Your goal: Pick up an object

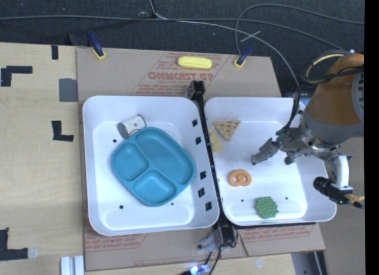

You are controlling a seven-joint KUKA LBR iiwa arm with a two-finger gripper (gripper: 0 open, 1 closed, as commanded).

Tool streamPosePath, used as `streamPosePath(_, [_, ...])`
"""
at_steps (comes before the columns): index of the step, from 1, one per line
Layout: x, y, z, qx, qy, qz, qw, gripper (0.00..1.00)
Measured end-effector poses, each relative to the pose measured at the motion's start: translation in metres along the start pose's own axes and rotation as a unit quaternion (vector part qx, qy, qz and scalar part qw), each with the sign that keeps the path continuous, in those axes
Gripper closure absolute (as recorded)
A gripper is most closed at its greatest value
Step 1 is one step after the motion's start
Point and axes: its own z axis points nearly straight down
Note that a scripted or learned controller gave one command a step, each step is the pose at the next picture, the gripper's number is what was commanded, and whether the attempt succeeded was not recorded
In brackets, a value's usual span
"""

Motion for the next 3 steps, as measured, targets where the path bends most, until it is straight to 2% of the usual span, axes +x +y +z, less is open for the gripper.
streamPosePath(1, [0.000, 0.003, -0.005, -0.006, -0.001, -0.002, 1.0000, 0.00])
streamPosePath(2, [0.007, -0.003, 0.056, -0.002, 0.000, -0.001, 1.0000, 0.00])
streamPosePath(3, [0.008, -0.002, 0.093, -0.006, 0.000, -0.002, 1.0000, 0.00])
